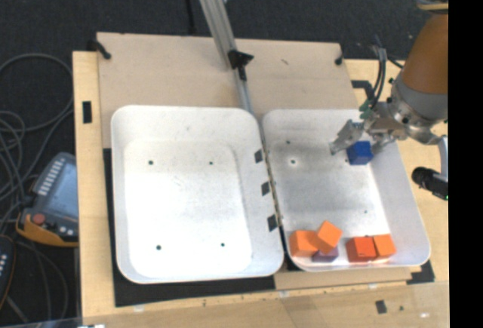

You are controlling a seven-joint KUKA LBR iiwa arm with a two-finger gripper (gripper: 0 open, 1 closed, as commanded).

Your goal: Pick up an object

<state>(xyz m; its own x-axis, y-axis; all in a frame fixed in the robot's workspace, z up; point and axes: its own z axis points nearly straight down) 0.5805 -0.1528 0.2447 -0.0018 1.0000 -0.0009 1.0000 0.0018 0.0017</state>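
Note:
My gripper (358, 145) hangs over the far right part of the right bin (317, 191), reaching in from the right. A small blue block (360, 153) sits between its grey fingers (342, 138), and the gripper is shut on it. Several orange blocks lie along the right bin's near edge, among them one at the left (304, 243), a tilted one (329, 231) and a pair at the right (363, 248). A small purple block (324, 255) peeks out beneath the tilted orange one.
The left bin (189, 191) lies beside the right one, with a low divider (268, 187) between them. A slanted metal rail (219, 17) rises from the bench's far side. Cables and a hand-held pendant (56, 194) lie off the bench at left.

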